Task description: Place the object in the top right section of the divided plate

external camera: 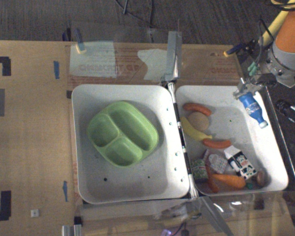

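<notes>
Two shallow white bins are seen side by side on a wooden bench. In the left bin (88,181), a green divided plate (122,132) lies near the middle. At the right bin's (278,156) far right corner, a small blue bottle (252,108) with a white cap is pinched at its top between the fingers of the gripper (246,88). Toy sausages, a banana, a carrot and small cartons are scattered along that bin's left and near sides.

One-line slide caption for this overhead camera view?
Hand over right bin with blue bottle; green plate waits in left bin.
</notes>
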You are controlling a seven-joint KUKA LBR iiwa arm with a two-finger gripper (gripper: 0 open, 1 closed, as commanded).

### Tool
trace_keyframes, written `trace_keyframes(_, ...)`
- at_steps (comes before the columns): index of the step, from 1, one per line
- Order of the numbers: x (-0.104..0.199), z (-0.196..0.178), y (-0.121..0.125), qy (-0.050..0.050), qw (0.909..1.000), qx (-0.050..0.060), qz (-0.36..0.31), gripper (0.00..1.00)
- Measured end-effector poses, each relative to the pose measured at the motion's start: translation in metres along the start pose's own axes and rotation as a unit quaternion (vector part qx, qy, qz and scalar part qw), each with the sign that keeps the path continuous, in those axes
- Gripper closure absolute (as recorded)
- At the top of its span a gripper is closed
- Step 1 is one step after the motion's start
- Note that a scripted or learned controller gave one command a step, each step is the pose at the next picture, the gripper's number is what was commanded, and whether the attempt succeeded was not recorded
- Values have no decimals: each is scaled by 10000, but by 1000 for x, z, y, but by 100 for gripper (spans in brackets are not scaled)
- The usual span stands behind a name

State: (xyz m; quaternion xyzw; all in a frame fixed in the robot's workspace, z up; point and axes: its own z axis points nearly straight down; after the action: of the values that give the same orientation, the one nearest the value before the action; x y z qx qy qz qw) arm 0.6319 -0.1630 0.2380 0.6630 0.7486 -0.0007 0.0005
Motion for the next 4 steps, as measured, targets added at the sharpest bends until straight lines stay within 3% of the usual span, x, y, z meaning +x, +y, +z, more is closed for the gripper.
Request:
trace_keyframes(1,50,12,12,10,10000,5,63,100)
trace_keyframes(2,116,46,-44,10,10000,7,0,100)
trace_keyframes(3,215,54,-35,11,10000,16,-73,100)
trace_keyframes(4,288,38,-37,11,9942,-4,1075,100)
